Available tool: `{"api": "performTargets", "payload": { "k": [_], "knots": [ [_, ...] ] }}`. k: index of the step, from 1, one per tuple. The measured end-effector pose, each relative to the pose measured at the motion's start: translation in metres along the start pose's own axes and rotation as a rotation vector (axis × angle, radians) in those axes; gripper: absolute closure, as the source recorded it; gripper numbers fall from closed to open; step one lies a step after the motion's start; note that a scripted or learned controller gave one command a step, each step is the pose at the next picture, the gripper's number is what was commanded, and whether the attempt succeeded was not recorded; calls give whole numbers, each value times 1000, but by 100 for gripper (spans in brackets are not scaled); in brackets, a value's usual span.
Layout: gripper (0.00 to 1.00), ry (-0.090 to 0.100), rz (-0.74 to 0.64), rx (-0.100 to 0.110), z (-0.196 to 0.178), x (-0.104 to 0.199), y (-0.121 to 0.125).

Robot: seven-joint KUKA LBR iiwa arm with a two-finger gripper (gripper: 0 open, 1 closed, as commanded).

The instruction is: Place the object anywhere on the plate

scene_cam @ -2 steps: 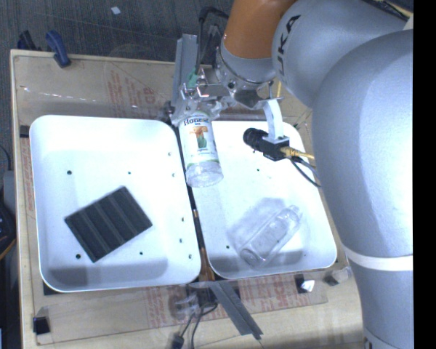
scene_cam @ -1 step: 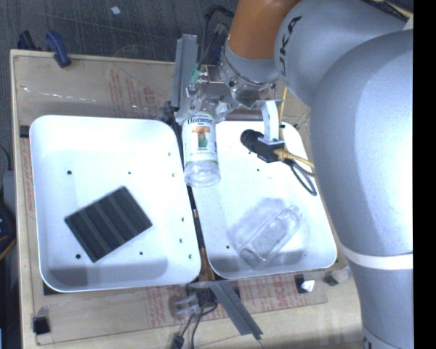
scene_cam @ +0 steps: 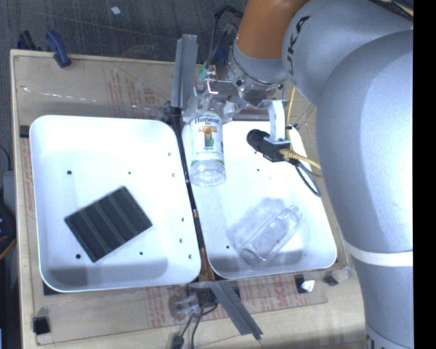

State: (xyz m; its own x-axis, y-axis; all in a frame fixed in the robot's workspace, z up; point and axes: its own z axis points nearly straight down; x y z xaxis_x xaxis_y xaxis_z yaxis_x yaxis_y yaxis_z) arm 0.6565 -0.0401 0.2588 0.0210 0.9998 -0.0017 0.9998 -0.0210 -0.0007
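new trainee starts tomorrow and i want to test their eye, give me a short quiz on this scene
1. True or false: the dark ribbed plate lies in the left bin.
2. What lies in the right bin? A) a clear bottle on its side B) a red cup C) a spoon
3. Fill in: the labelled bottle just below the gripper is ___ the plate (touching / apart from).

Key: 1 true; 2 A; 3 apart from.
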Motion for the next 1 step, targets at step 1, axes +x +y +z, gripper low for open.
{"api": "performTargets", "payload": {
  "k": [1],
  "knots": [
    [100,0,44,0,-8,2,0]
  ]
}}
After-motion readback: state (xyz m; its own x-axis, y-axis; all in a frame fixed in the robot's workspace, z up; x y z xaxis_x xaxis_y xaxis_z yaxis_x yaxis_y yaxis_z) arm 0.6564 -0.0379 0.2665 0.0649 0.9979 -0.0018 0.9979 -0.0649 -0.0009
